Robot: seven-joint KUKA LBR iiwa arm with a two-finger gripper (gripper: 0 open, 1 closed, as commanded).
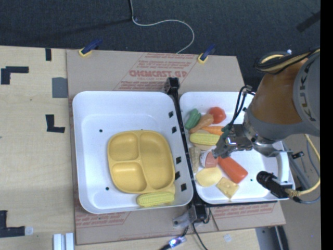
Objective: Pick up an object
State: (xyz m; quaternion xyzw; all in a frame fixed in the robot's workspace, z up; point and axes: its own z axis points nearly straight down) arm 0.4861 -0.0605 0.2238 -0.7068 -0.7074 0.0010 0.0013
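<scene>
over the right bin point(270, 194), the end effector point(218, 151) hangs above toy food; finger state unclear

2 white bins point(86, 113). 1 yellow plate point(140, 160) in the left bin, 1 corn cob point(155, 198) just beside it. 2nd corn cob point(204, 138) in the right bin.

A cardboard sheet point(156, 69) with red lettering lies under both bins, held at its far edge by two blue-and-yellow clamps point(89, 47) (one toward each corner). A thin white cable point(165, 22) loops across the dark floor point(62, 12) beyond it. Black tape marks point(13, 74) sit on the pale bench top point(31, 155) to the left, beside a grey square patch point(60, 87).
</scene>
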